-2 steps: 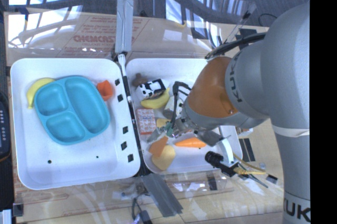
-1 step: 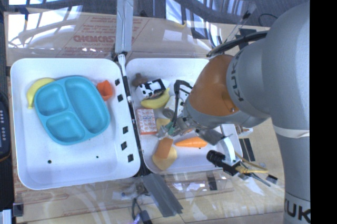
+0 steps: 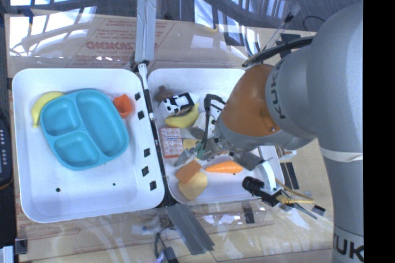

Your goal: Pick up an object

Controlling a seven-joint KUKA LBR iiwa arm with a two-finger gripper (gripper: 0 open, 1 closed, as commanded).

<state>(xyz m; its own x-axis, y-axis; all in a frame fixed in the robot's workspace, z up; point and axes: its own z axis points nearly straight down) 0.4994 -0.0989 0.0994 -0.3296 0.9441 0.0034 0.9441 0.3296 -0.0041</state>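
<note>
Item: gripper (image 3: 207, 146), low in the right bin (image 3: 234, 75), largely hidden under the orange wrist band and grey arm (image 3: 321, 83). Whether it is open or closed cannot be told, nor whether anything is in it.

Candidate objects, by place relative to the gripper:
- carrot (image 3: 224, 167), just below and to the right, lying flat.
- tan and yellow blocks (image 3: 191, 180), just below and to the left, touching one another.
- small printed packet (image 3: 171, 141), to the left, near the bin divider.
- banana with black-and-white piece (image 3: 180, 113), above and to the left.

Left bin (image 3: 24, 150): blue divided plate (image 3: 83, 127), second banana (image 3: 41, 104), orange cube (image 3: 123, 105); well apart from the gripper.

Handling note (judgement): clutter is tight here. Settle on one piece, likely the carrot, close across its narrow width, then lift straight up clear of neighbours.
</note>
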